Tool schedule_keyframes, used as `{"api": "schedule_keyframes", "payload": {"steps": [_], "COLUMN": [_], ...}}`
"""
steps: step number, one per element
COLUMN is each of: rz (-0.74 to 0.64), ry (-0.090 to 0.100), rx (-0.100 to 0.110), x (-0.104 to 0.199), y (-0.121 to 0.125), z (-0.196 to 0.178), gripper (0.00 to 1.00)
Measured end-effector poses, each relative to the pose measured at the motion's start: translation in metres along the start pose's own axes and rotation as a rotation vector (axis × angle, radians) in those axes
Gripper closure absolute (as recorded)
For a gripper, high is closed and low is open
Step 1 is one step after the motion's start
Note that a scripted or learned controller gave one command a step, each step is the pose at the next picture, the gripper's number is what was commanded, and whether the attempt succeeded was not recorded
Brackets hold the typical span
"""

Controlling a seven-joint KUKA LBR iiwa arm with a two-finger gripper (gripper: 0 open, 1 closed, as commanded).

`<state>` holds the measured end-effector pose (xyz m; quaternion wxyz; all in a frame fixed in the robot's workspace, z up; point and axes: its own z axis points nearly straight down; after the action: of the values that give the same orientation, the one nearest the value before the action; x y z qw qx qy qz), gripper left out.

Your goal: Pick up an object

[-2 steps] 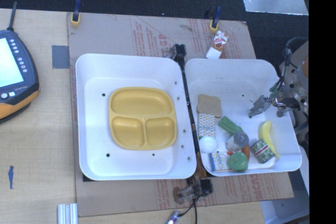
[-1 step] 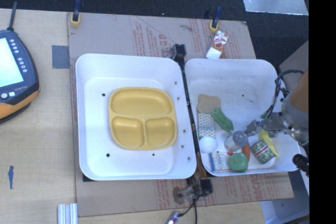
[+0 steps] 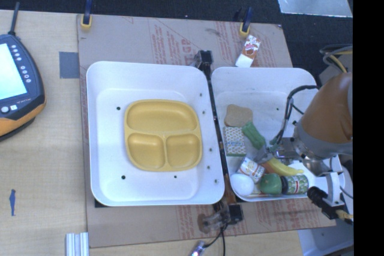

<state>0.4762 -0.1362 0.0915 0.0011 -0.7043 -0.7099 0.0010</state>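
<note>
Banana (image 3: 283, 167) lies in right bin (image 3: 264, 84) — just under the wrist

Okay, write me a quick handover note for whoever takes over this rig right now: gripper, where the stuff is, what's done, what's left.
Gripper: the arm is down over the right bin; whether its fingers are open or shut cannot be judged from this view.
Things: the right bin holds a clutter: brown piece, green piece, banana, white egg, green bottle. The left bin holds a yellow divided tray.
Done: nothing seen lifted.
Left: grasp and raise one object.
</note>
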Motion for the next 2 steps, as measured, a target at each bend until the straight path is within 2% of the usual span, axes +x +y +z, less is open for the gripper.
{"api": "schedule_keyframes", "payload": {"steps": [1, 2], "rz": [0.000, 0.002], "ry": [-0.001, -0.001], "rx": [0.001, 0.000], "x": [0.040, 0.039], "y": [0.054, 0.072], "z": [0.000, 0.000], "gripper": [0.00, 0.00]}}
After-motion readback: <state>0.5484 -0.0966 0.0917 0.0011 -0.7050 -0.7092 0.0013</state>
